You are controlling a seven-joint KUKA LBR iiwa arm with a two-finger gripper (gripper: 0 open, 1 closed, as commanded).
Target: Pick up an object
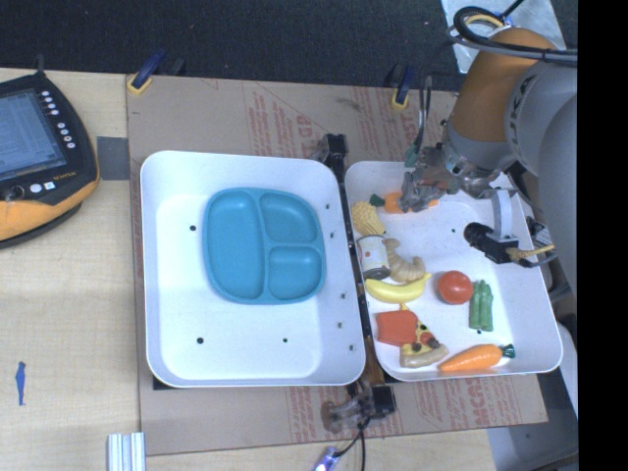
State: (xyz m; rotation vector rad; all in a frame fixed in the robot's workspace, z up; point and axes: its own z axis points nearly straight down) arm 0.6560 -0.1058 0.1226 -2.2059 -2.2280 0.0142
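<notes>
The hand [420, 202] is down in the far end of the right bin [444, 240], hanging from the grey arm [530, 116] that comes in from the right. From my feed I cannot tell how far open it is, and I see nothing clearly held in it. Just beside it, on its left, lies a small orange piece [392, 202] on the bin floor near the far wall; whether the two touch I cannot make out.

Nearer to me from that piece is an ear of corn [368, 219] against the bin's left wall, then a small can [373, 256] with a beige lump [405, 263] beside it, and a banana [395, 289] just below both. A red tomato [453, 287] sits near the middle of the bin, with a green vegetable [481, 305] to its right. At the near end I see a red block [396, 327], a pizza slice [422, 349] touching it, and a carrot [474, 358] along the near wall.

The left bin [177, 312] holds a blue divided plate [263, 243]. Both bins rest on a cardboard sheet [245, 116] on the table [69, 292], and a teach pendant [29, 155] lies at the table's far left.
</notes>
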